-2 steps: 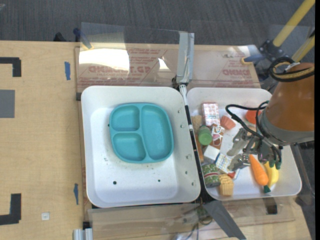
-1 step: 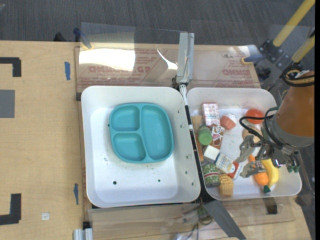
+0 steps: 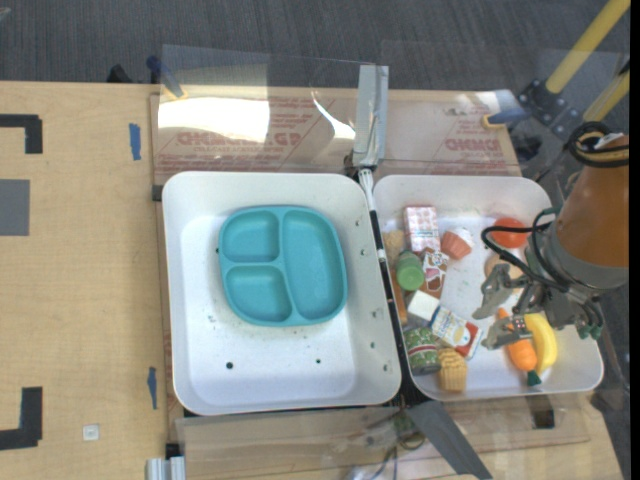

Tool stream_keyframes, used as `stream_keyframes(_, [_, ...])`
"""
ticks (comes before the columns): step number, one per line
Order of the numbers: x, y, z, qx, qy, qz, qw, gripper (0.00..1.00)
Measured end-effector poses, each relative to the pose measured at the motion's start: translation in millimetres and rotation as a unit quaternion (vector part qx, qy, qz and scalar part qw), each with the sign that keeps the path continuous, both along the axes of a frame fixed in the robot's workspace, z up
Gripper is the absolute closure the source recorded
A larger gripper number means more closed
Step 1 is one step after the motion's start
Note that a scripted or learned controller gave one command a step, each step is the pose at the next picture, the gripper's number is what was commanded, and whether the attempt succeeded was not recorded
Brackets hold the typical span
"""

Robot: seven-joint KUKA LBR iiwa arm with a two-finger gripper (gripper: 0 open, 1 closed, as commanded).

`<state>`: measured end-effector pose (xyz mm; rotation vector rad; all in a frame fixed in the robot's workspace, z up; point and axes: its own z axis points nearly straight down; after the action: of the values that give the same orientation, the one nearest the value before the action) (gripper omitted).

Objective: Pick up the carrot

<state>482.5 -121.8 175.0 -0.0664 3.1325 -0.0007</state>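
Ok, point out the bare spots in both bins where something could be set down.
Left bin: bare floor all around the teal divided plate, widest along the front edge. Right bin: crowded; toy food packs its left half, with the claw over the carrot and banana. The front strip is freest.

Dark grey carpet lies beyond the tan wooden bench.
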Motion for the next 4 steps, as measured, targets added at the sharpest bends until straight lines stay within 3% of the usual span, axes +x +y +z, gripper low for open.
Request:
stream_keyframes(1, [2.2,0.7,10.3,-0.0004,-0.004,0.001,1.0000,1.00])
stream_keyframes(2, [19.7,-34.2,-80.8,-0.0003,0.002,0.084,0.9964,1.00])
stream_keyframes(3, [45.7,-1.6,5.2,-0.0011,-0.002,0.081,0.9967,1.00])
stream_keyframes(4, [52.8,-0.8,-61.3,0.0001,0.003,0.257,0.9664,1.00])
